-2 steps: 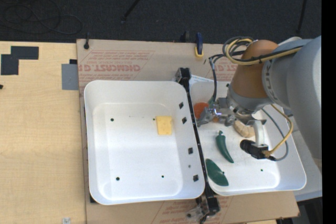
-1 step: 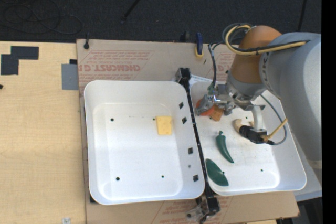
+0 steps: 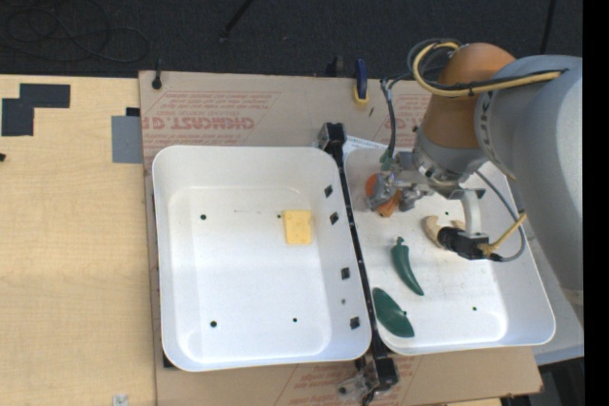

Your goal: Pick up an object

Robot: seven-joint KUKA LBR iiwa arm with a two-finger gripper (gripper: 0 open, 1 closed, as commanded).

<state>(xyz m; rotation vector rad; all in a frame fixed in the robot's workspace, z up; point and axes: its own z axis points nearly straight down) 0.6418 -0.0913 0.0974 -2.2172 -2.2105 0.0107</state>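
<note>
My gripper [image 3: 388, 195] is low over the back left part of the right bin [image 3: 514, 323], with the grey arm and its orange band [image 3: 471, 71] coming in from the right. A small orange object [image 3: 385, 204] lies right at the gripper's tip; whether it is held is not visible. A dark green pepper [image 3: 407, 265] lies in the middle of that bin. A flat green piece [image 3: 392, 313] rests at the bin's front left corner. A cream-coloured object [image 3: 443, 230] sits just right of the gripper. A yellow block [image 3: 298, 227] lies in the left bin [image 3: 181, 204].
A black divider with clips [image 3: 344, 233] runs between the two bins. Cables [image 3: 504, 233] loop from the wrist down over the right bin. The bins rest on a cardboard sheet [image 3: 238, 109] on the wooden bench.
</note>
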